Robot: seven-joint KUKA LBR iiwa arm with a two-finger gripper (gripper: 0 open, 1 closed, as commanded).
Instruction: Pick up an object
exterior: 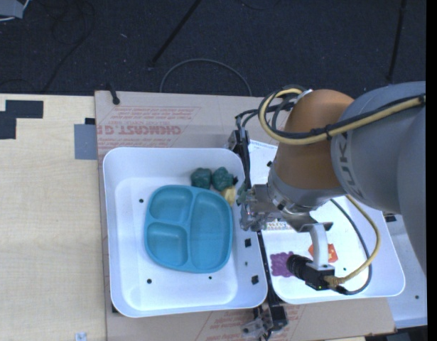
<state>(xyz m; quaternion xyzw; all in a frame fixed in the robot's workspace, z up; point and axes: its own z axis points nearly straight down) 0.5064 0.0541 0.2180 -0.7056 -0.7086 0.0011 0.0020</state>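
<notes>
Camera view from above the bench: two shallow white bins sit side by side on a cardboard sheet. The left bin (122,226) has a blue divided plate (188,227) lying flat in the middle of it, three compartments facing up. Just past the plate's far right corner there's a dark green lumpy thing (211,178), looks like broccoli, right up near the bin's back wall, with a small yellowish bit (231,194) beside it next to the plate rim.

The arm (332,148) comes in from the right and hangs over the divider between the bins, its orange band bulking over the right bin (389,279). The gripper (250,215) sits low at the inner edge, just right of the plate; honestly can't tell how it's set, the wrist covers it, and I see nothing in it.

In the right bin, a purple object (279,263) lies near the front left, with an orange-red piece (327,252) near it, partly behind a black cable.
</notes>
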